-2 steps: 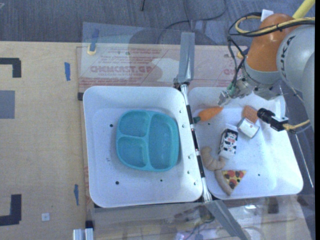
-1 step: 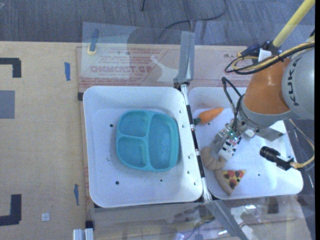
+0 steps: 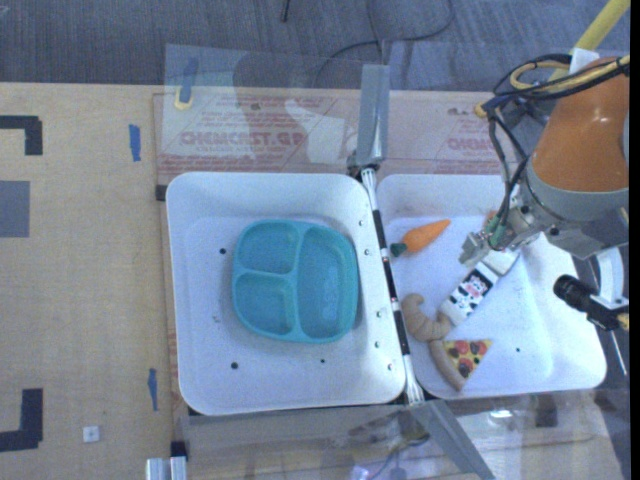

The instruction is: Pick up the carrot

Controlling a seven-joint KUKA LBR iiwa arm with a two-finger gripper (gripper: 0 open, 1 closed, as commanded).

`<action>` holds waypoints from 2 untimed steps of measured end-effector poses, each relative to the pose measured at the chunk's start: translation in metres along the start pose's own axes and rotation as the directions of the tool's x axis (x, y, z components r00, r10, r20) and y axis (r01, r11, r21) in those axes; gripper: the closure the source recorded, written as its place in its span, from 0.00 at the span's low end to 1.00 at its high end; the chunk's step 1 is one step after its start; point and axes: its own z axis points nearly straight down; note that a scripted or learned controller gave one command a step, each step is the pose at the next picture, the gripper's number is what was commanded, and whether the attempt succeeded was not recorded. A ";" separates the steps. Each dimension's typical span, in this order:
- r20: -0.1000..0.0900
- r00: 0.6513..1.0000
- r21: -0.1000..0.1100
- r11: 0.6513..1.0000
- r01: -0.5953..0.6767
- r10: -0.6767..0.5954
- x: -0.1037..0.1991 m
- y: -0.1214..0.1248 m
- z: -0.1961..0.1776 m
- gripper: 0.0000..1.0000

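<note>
Orange carrot (image 3: 426, 234) lies slantwise (green end lower-left), tip pointing upper-right.

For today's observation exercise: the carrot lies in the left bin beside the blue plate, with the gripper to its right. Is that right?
Not quite. The camera view shows the carrot in the right bin, apart from the blue plate, which sits alone in the left bin. The gripper is indeed to its right.
</note>
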 end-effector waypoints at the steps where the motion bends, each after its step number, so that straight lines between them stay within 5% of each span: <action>1: 0.000 0.996 0.000 0.996 -0.087 0.087 0.009 0.070 0.013 1.00; 2: -0.001 0.899 0.000 0.899 0.437 -0.437 0.008 0.058 0.023 1.00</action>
